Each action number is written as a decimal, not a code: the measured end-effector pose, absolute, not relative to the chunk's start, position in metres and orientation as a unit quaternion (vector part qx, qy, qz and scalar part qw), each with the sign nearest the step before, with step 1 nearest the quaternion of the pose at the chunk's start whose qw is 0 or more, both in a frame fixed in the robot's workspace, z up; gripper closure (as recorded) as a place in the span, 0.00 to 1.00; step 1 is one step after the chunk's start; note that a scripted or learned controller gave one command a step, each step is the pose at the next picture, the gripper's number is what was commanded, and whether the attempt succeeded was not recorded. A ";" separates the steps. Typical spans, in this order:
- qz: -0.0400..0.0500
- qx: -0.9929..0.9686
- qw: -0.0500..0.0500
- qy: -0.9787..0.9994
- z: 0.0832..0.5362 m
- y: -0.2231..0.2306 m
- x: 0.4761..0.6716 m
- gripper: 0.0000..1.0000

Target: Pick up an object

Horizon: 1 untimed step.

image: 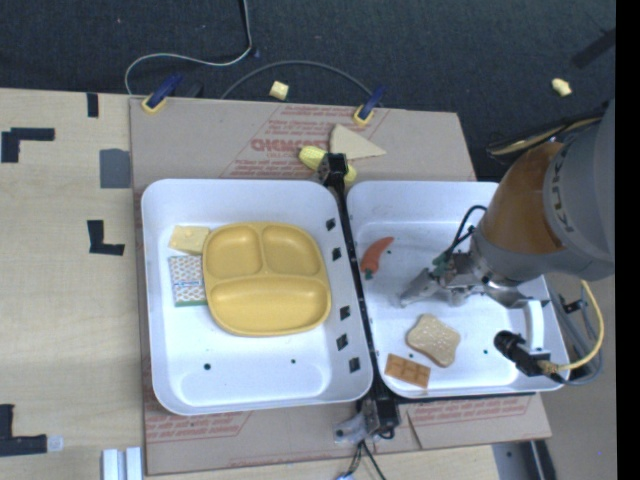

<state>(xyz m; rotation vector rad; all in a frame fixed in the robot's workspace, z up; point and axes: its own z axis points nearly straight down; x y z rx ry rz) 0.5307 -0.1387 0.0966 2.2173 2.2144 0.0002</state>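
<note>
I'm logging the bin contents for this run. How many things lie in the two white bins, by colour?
Yellow, 2: divided plastic plate, small pale block
Patterned, 1: light checkered card
Red-orange, 1: curved chilli-shaped piece
Tan, 1: toast-shaped slice
Brown, 1: waffle-like square
Total: 6

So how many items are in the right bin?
3: an orange-red piece near the divider, a toast slice mid-bin, a waffle at the front. The arm may hide more.

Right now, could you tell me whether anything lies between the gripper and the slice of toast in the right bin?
Nothing visible does. The gripper hangs just above the slice of toast, with bare white bin floor between them. The red piece and the brown waffle lie off to the sides.
</note>
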 end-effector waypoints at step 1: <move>-0.006 0.706 0.006 0.708 0.086 -0.108 0.612 0.00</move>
